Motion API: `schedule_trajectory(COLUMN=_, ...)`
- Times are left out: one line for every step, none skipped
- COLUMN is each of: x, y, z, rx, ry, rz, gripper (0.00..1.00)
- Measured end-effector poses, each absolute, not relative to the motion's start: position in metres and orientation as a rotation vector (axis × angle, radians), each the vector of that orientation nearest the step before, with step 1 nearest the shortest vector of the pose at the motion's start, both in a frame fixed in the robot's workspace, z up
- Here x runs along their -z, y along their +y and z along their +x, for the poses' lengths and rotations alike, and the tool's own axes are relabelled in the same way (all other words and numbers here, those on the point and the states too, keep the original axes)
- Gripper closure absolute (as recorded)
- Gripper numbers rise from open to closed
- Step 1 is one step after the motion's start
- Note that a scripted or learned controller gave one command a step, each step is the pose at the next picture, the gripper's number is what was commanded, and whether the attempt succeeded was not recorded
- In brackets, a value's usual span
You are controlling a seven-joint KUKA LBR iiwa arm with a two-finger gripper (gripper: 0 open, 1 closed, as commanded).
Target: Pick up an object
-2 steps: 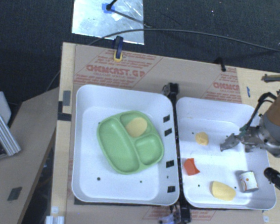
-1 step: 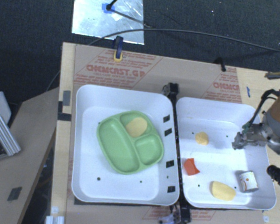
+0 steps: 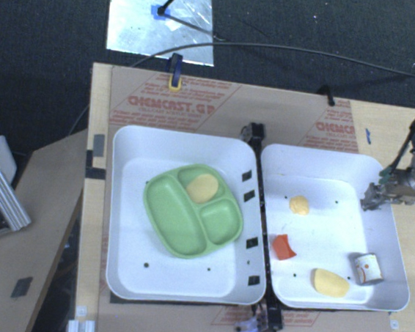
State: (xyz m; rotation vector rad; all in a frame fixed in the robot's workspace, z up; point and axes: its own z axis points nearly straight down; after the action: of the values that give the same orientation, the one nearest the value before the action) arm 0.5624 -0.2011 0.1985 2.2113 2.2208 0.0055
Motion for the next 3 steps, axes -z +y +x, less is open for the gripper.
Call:
schedule_trajectory(x=-0.228, y=-0.201, z=0.564, rx=-0.003, ry=2.223, rz=2.212, gripper=1.00)
schedule_trajectory(x=-0.237, y=-0.152, z=0.564, rx=-0.004, ry=2.231, rz=2.210, gripper=1.00)
schedule_trajectory(x=-0.230, y=-0.104, z=0.566, rx=-0.003, ry=2.232, rz=2.211, gripper=1.00)
